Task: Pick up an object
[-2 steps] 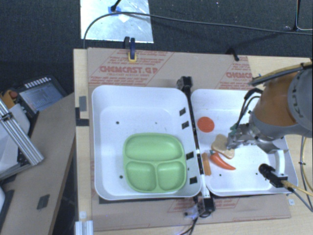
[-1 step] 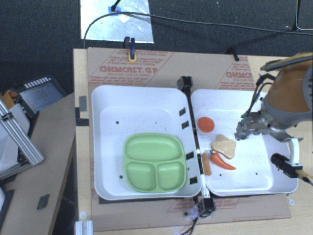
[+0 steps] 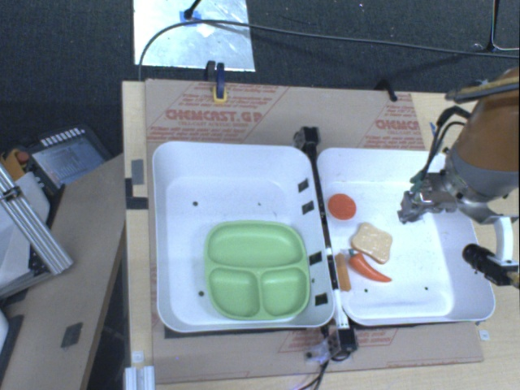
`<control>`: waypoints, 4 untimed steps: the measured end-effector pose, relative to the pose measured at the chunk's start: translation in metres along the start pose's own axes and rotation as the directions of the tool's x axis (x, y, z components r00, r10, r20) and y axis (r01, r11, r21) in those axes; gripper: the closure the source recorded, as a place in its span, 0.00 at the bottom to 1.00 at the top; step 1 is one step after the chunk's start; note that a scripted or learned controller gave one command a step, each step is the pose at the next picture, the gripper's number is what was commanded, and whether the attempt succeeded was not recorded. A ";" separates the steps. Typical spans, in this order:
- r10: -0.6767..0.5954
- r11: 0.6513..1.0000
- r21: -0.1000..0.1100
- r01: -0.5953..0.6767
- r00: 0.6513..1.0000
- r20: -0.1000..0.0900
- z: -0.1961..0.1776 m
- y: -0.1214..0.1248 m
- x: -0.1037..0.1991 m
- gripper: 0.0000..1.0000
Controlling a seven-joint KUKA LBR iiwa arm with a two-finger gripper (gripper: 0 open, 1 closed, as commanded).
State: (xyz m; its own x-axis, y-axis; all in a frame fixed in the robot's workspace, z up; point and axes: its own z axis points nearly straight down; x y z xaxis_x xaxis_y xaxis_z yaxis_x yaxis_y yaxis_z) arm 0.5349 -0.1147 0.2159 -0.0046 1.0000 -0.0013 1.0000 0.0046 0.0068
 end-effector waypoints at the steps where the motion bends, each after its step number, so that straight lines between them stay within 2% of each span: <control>1: 0.000 1.000 0.001 0.000 1.000 0.000 -0.036 0.002 0.000 1.00; 2: -0.004 1.000 0.003 0.004 1.000 -0.003 -0.041 0.015 0.047 1.00; 3: -0.005 1.000 0.006 0.005 1.000 -0.004 -0.026 0.021 0.104 1.00; 4: -0.004 1.000 0.005 0.004 1.000 -0.003 -0.025 0.030 0.147 1.00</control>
State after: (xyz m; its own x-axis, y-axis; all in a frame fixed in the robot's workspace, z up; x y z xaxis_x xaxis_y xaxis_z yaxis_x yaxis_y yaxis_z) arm 0.5641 0.0320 0.2411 -0.0090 1.0000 0.0021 1.0000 0.0090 0.0021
